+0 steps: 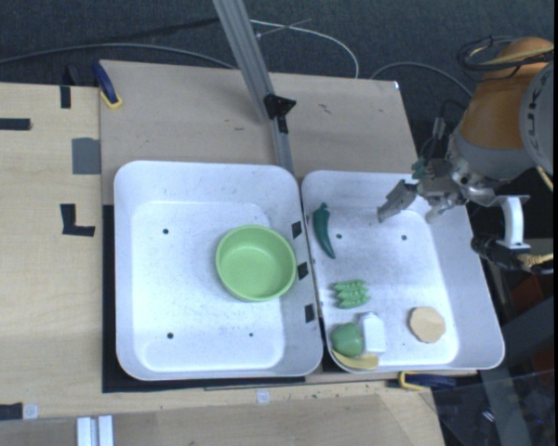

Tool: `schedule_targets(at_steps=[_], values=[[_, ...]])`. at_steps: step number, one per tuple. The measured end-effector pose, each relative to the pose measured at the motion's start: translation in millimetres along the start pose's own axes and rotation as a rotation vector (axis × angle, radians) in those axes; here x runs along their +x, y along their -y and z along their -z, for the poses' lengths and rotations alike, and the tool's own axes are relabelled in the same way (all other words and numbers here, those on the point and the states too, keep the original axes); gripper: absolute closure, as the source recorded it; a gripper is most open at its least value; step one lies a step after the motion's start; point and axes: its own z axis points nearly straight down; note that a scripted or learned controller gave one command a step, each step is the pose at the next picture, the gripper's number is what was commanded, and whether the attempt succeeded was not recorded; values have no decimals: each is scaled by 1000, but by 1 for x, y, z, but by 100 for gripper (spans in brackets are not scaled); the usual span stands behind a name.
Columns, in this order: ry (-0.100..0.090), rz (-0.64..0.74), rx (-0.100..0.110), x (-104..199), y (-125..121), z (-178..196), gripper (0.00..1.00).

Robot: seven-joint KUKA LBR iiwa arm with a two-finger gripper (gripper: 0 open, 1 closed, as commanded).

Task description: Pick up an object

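You will find the tool (pixel 414 203) hanging over the upper right part of the right-hand shallow white bin (pixel 465 286), at the end of the grey arm with the orange band (pixel 502 110) reaching in from the right. Its two fingers (pixel 391 203) are spread apart, pointing down and left, with nothing between them and bare bin floor beneath.

Contents of the right-hand bin, as you can check them:
- a dark green pepper-shaped item (pixel 324 229) lies near the bin's left wall, towards the top, well apart from the tool
- a small light green ridged piece (pixel 352 293) lies below it, about mid-bin
- a round green ball-like object (pixel 348 339) sits at the lower left corner, touching a small white block (pixel 372 331) on its right, with a pale yellow curved piece (pixel 358 361) just beneath both
- a tan round disc (pixel 427 324) rests near the lower right corner, apart from the rest

The left-hand shallow white bin (pixel 158 249) holds a light green round plastic bowl (pixel 255 263), upright, right of centre.

Both bins sit side by side on the pale wooden desk (pixel 37 249); a grey metal pole (pixel 246 45) crosses the top of the view at a slant
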Motion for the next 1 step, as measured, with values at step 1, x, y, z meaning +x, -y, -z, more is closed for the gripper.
schedule_targets(at_steps=[1], values=[[1, 0, -1, -1, -1, -44, 0]])
